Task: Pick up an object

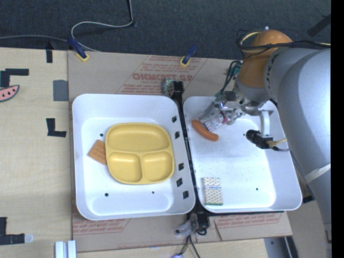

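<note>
— Looking down on the tabletop (37,160), what did you have in the right bin (242,198)?

— I had the arm (301,85) reaching in over that bin's far right corner, its orange band (258,58) above the wrist. The pincer (220,117) hung low over the far part of the bin floor, near the divider between the two bins. A small orange sausage-shaped object (205,131) lay on the floor just on the near-left side of the pincer tip, slanted. Something pale and crumpled showed at the tip, touching or overlapping the sausage's far end; I could not tell what it was.

— Was the pincer holding anything?

— I could not tell. Its fingers were too small and cluttered for me to judge how far apart they stood, and I saw nothing clearly between them.

— Anything else in that bin?

— A small patterned packet (213,191) lay flat near the bin's front left corner, well apart from the sausage. A black cable fitting (257,138) dangled from the arm, right of the sausage.

— And the left bin (86,198)?

— A yellow divided plate (141,152) sat in its middle, three compartments up. A tan cracker-like piece (97,152) was tucked against the plate's left edge, partly under the rim.
</note>
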Robot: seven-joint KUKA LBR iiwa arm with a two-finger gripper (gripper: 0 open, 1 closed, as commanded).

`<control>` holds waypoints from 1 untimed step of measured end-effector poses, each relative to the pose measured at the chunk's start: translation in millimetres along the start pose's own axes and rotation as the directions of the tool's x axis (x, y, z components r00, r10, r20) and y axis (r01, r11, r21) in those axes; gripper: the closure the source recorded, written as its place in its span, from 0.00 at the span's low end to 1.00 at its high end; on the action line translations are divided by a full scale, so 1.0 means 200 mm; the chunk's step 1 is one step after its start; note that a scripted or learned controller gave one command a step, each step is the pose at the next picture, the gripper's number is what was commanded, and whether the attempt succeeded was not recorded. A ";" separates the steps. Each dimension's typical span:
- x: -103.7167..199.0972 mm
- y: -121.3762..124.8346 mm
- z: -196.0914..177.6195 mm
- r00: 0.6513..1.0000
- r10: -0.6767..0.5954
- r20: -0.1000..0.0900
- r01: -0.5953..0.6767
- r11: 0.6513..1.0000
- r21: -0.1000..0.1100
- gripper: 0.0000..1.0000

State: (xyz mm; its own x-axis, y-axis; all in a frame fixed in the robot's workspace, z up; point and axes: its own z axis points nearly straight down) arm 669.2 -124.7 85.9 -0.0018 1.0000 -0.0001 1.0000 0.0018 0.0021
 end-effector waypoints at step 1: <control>0.01 0.01 -0.08 1.000 -0.004 -0.003 0.004 1.000 0.001 1.00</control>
State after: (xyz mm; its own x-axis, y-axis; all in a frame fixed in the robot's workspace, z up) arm 670.9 -123.1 101.0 -0.0062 1.0000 0.0027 1.0000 0.0061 0.0015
